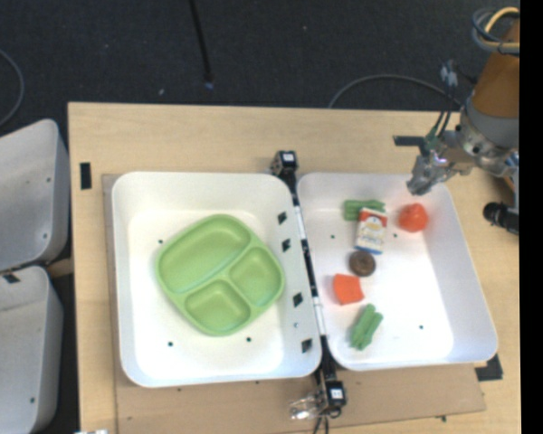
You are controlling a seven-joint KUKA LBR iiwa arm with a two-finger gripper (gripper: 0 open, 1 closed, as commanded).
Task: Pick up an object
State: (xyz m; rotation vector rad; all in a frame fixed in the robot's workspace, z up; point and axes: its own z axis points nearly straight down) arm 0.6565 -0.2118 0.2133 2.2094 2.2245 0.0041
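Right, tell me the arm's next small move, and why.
Probably shift the gripper a little toward the bin's middle and lower it over the red ball. The gripper hangs at the right bin's far right corner, holding nothing visible, and the ball is the nearest thing, lying apart from the small carton, so it looks the easiest pick.

Even, fairly bright overhead light washes the two white bins [434, 333] almost featureless, and shadows under the objects are faint. The dark floor [253, 34] toward twelve o'clock stays dim. The whole picture is soft and grainy, blurriest at three o'clock.
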